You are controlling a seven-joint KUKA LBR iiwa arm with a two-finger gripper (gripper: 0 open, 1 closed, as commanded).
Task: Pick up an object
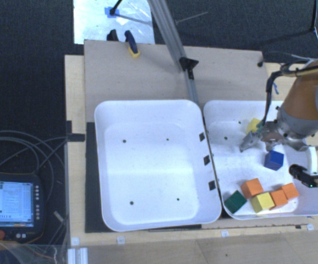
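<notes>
In the right bin (225, 117), my gripper (259, 141) hangs low over the middle of the floor, below the arm's orange band. A small yellow block (253, 125) lies just behind it, partly hidden by the wrist. A blue cube (274, 160) sits just in front and to the right of the gripper, apart from it. Along the bin's front edge lie a green cube (235, 201), an orange cube (252, 187), a yellow cube (262, 202) and two more orange cubes (284, 194), packed close together.
The left bin (109, 120) stands beside the right one, their rims touching at the middle. A grey pole (170, 32) slants over the back of the bench. A teach pendant (13, 205) lies on the floor at left.
</notes>
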